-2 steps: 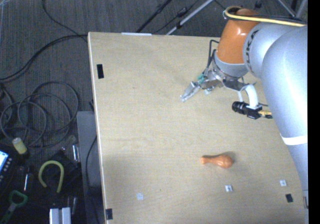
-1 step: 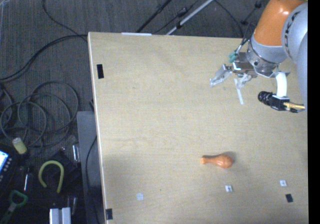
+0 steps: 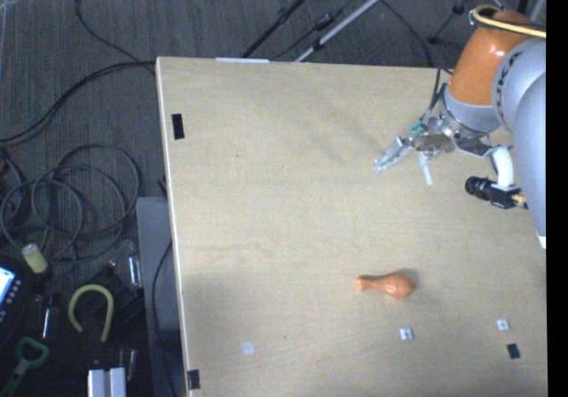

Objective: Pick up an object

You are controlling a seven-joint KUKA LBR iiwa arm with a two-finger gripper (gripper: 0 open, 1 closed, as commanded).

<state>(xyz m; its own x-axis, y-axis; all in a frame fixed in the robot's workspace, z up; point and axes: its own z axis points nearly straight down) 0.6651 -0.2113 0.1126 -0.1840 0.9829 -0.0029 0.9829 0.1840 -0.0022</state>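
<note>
Currently the gripper (image 3: 406, 160) hangs over the upper right part of the pale wooden bench top (image 3: 266, 209), fingers spread apart with nothing between them. Arm enters from the right, orange band above the wrist. Only candidate to pick: a small orange pear-shaped object (image 3: 387, 284), lying on its side lower down the board, narrow end pointing left, well apart from the gripper. Open stance suits an approach, not a carry. Judgement: task not yet begun in earnest; gripper needs to travel toward the near edge and descend over the bulb end. Rounded shape may roll or slip when pinched. Small markers dot the lower right.
</note>
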